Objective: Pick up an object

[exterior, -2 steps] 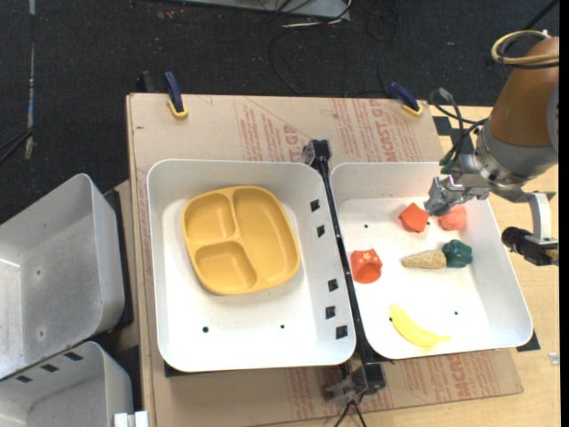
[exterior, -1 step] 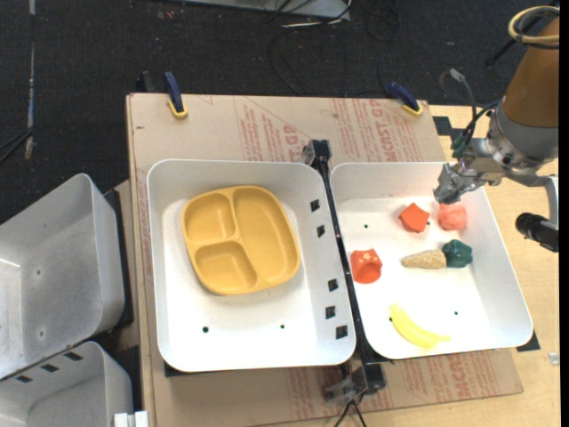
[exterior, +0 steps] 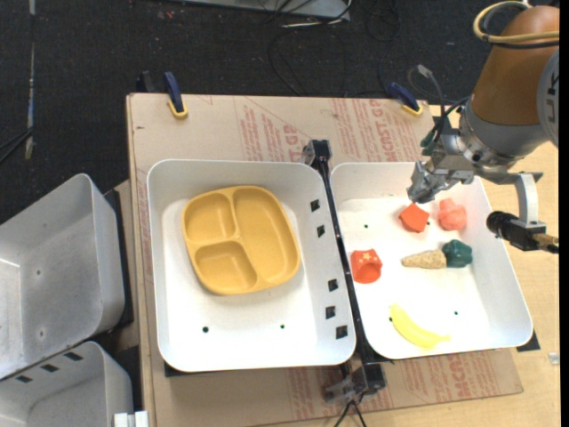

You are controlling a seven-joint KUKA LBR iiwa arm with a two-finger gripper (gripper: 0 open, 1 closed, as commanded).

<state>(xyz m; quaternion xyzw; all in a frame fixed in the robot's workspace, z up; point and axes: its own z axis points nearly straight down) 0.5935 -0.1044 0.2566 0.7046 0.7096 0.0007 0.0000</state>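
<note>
arm (exterior: pixel 516 69) cut off at right edge, end effector (exterior: pixel 425 188) fingertips too small to tell

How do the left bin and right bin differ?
The left bin holds one yellow divided plate; the right bin holds several small toy foods, including a banana. The gripper is over the right bin, not the left bin. Both are shallow and white.

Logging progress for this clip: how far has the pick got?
Nothing looks lifted yet. The hand sits low in the right bin, just above the orange block. The pink piece, red piece, cone and banana all lie on the bin floor. Grasping and lifting remain.
</note>
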